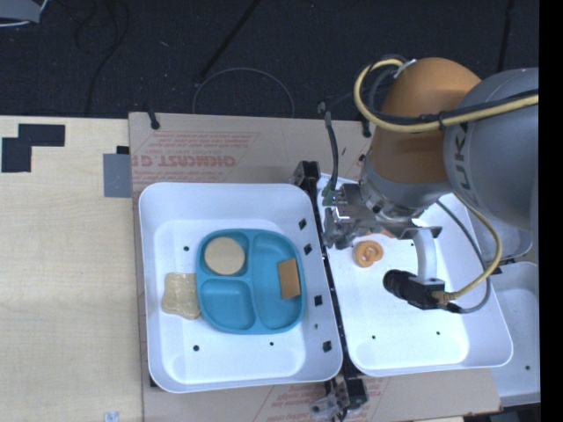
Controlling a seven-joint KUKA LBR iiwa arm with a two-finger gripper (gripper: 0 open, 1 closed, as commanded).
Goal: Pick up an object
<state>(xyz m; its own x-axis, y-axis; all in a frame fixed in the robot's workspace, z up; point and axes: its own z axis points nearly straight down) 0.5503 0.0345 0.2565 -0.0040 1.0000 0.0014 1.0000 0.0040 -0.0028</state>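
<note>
A grey KUKA arm with an orange band is seen reaching in over the right-hand bin (440,341), its gripper (345,222) lowered near the bin's left wall, close to the divide between the two bins. Just beside the gripper lies a small orange ring-shaped object (369,253), judged the likeliest target of the pick; nothing can be seen held, and whether the fingers are apart or together cannot be told, since the wrist housing hides them. In the left-hand bin (167,341) a blue compartment tray (242,310) is set, with a round tan disc (223,255) in its upper-left compartment and a brown rectangular piece (288,278) in its right one; a pale lumpy item (181,294) rests against the tray's left edge. Both bins are carried on a cardboard sheet (220,152), where red print is seen upside down and cannot be read with confidence. Part of the letters "UK" is visible on the arm's grey casing (501,156).
</note>
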